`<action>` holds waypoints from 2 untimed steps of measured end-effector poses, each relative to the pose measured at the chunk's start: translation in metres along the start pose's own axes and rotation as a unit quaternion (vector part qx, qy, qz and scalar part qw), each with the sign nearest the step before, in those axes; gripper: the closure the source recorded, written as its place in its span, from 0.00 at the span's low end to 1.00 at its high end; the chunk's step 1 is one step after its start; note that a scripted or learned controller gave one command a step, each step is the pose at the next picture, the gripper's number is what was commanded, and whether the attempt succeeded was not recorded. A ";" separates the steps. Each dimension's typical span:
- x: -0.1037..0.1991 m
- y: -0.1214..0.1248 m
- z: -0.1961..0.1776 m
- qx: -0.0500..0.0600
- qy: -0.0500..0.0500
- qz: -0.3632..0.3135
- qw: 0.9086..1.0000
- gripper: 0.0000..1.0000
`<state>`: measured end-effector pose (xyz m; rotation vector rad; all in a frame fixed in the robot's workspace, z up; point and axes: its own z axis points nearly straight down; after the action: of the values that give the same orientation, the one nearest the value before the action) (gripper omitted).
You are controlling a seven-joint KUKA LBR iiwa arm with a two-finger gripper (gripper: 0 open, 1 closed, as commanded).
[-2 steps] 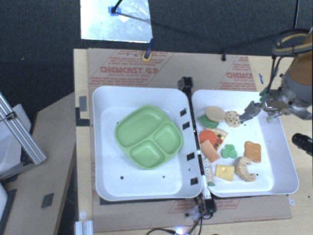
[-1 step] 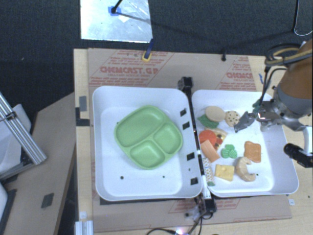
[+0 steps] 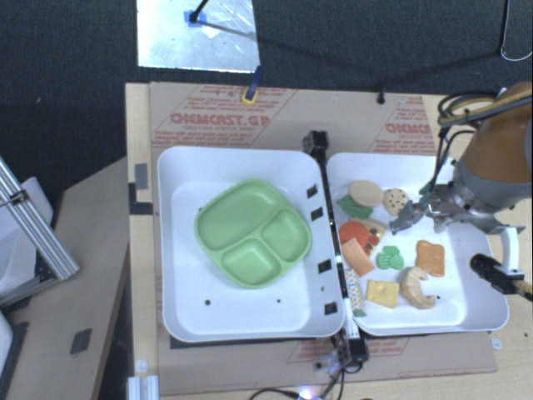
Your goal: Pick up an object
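Left white bin [image 3: 179,223] on the surface holds a pale green three-compartment plastic tray [image 3: 252,233] near its centre. Right white bin [image 3: 479,307] holds toy foods; a round speckled cookie piece [image 3: 395,199] lies toward its far edge, just left of the gripper [image 3: 408,219]. Gripper hangs low over the bin, empty; fingers' spread cannot be determined. The grey arm [image 3: 491,173] enters from the right edge, wrist angled down-left.
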<state>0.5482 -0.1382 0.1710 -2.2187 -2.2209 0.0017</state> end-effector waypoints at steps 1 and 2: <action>0.005 -0.004 0.062 0.001 0.000 0.000 1.000 0.00; 0.005 -0.002 0.085 -0.002 0.000 0.000 1.000 0.00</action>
<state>0.5459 -0.1334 0.0858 -2.2221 -2.2222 -0.0014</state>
